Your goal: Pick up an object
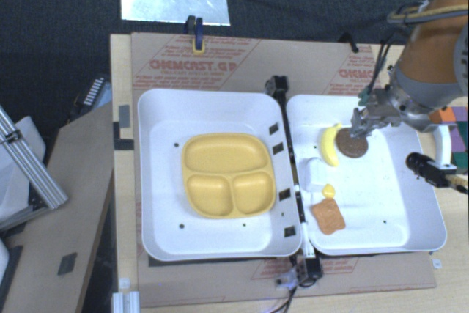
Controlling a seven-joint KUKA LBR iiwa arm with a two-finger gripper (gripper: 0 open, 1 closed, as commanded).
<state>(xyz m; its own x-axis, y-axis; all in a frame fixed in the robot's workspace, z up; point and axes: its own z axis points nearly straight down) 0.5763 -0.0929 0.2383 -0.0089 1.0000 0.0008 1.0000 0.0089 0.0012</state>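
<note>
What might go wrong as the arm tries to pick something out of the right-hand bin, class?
1. The gripper sits over a brown disc that touches the banana; closing could nudge the banana or catch both.
2. The disc looks flat, so the grip may slip off it.
3. A small yellow piece and an orange-brown piece lie nearby and might get knocked.

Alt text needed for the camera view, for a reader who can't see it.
A grey and orange robot arm reaches from the right, its pincer down over a brown round object beside a yellow banana in the right white bin. An orange-brown piece lies nearer; the left bin holds a yellow divided tray.
</note>
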